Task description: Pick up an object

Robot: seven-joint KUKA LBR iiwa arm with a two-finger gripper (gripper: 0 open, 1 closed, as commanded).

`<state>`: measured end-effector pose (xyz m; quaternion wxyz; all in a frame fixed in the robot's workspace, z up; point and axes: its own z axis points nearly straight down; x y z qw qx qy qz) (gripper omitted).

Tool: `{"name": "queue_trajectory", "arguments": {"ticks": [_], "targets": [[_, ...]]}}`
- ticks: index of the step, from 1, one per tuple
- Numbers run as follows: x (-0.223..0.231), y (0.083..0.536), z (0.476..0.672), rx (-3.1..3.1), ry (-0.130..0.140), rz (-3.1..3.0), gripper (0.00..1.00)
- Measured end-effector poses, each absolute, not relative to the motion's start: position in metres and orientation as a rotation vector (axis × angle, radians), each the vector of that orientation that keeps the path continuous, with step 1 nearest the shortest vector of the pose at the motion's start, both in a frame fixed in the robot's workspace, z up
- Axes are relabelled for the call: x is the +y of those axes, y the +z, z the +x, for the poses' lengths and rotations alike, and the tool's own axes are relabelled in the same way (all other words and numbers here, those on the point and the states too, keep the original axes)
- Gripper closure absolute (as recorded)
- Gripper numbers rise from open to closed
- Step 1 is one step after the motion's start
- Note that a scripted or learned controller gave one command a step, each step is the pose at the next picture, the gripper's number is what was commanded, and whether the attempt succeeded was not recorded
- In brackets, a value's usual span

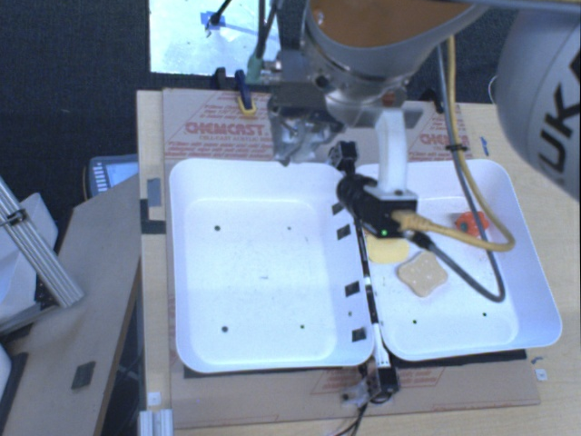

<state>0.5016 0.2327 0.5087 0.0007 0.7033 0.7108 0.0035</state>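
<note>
The claw [300,143] hangs over the bins' far edge, grip unclear; a toast slice [422,273] lies in the right bin [517,316].

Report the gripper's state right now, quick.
Two-finger gripper: cannot be told; it hangs over the far rim of the shallow white left bin.

The grey arm with the orange band [381,16] reaches in from the right, its metal two-finger gripper [295,143] hanging high, pointing down.
</note>
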Motion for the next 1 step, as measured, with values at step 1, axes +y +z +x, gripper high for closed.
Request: {"name": "queue_trajectory", "arguments": {"ticks": [1], "targets": [[0.2327, 0.4687, 0.6420, 2.221, -0.010, 2.224, 1.00]]}}
